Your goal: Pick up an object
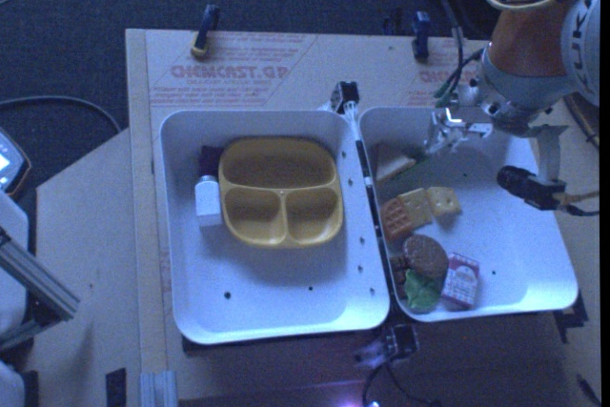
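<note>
Hovering my gripper (440,131) over the far edge of the right bin (534,248), close to the corner by the divider. From this angle the metal at the tip is a dim tangle, so I cannot tell how the tool is set, and I see nothing carried in it.

Just below it, against the divider wall, lie a pale wedge (393,168) and a dark green piece (412,172), touching or overlapping; those look like my nearest candidates. Further toward the near edge sit a waffle-like square (395,217), two yellow crackers (429,202) side by side, then a brown round patty (425,254), a green leafy piece (419,289) and a small red box (461,280) near the near left corner. All of it hugs the divider side; the right half of this bin is bare.

Across the divider, the left bin (257,295) carries a yellow sectioned tray (280,191) with a small white bottle (208,200) touching its left side.

Risks, as I judge them: the wedge sits so tight to the wall that I could strike the rim or divider coming down. The pieces are flat and crowded, so I might close on two at once, or skid off and nudge the pile. A dark cable (530,186) hangs from my wrist over the bin and could snag.
</note>
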`<control>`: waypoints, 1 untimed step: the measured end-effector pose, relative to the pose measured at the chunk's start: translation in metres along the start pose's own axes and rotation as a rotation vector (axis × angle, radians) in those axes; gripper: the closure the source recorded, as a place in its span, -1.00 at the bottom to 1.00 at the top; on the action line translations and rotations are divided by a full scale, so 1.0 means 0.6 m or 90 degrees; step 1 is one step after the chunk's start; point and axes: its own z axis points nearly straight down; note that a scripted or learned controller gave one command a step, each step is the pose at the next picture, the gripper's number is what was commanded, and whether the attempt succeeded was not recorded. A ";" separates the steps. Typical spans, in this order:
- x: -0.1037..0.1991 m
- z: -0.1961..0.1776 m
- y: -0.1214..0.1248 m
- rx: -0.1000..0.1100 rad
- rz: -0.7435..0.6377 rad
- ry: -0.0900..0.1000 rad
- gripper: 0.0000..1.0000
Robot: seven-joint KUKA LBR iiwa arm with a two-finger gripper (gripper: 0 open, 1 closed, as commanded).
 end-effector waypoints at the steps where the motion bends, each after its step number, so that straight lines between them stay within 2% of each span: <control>1: 0.083 -0.008 -0.040 0.000 0.000 0.000 1.00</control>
